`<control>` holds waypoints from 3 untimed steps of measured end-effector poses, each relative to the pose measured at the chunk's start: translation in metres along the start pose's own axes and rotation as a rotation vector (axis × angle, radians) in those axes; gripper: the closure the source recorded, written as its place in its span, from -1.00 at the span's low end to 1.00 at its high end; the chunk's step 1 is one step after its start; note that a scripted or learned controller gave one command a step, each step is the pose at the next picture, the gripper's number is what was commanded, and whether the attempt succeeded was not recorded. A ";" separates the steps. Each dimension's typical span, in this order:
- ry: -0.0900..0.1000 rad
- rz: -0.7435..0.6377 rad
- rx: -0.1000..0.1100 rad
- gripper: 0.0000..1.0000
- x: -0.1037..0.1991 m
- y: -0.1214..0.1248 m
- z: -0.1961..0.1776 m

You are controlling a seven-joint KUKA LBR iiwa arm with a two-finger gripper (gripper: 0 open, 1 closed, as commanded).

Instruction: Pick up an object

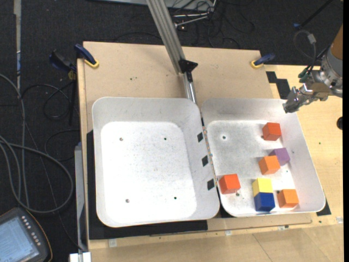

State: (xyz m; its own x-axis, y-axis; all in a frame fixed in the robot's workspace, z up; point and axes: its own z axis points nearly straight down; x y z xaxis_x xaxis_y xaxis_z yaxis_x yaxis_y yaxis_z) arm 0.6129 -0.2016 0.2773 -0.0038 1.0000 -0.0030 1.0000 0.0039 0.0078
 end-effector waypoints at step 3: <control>0.004 -0.004 0.009 1.00 0.163 -0.008 -0.005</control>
State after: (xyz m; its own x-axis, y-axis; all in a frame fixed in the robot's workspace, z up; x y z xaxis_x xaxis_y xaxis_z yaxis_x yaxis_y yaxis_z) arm 0.6042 -0.0383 0.2820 -0.0079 1.0000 0.0008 1.0000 0.0079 -0.0008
